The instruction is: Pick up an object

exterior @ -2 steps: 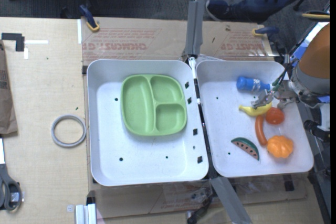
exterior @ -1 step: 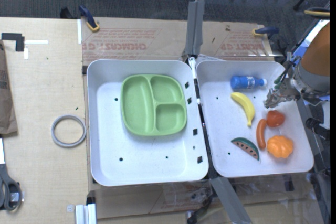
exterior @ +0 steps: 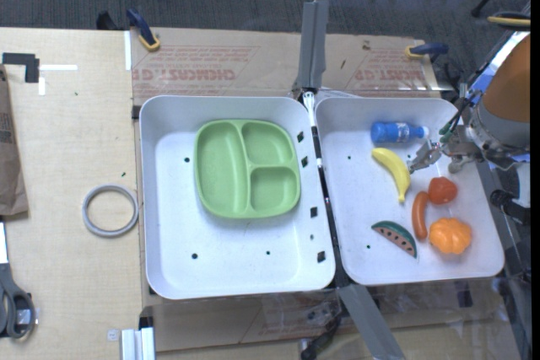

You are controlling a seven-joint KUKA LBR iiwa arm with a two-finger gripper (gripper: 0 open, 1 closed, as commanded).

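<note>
White plastic forms two shallow bins side by side on the bench; the right bin (exterior: 354, 265) serves as the landmark. Inside it, near its far wall, a blue bottle (exterior: 395, 131) lies on its side. Just nearer than the bottle lies a yellow banana (exterior: 394, 171), curving down toward the bin's middle. To the banana's right sits a red tomato (exterior: 442, 190), with an orange-red pepper (exterior: 419, 219) just beside it — the two look to be touching, though this is hard to tell. An orange fruit (exterior: 450, 235) rests toward the bin's near right corner, and a watermelon slice (exterior: 395, 237) lies left of it, near the front wall. The gripper (exterior: 429, 156) hangs over the bin's right half, between the bottle and the tomato, just right of the banana's upper end; its metal fingers stand slightly apart, with nothing between them. The grey arm with its orange band (exterior: 510, 93) reaches in over the bin's right rim. Left of this bin, the left bin (exterior: 169, 265) holds a green divided plate (exterior: 247, 168). Further left, on the bench, lies a grey ring (exterior: 110, 209).
</note>
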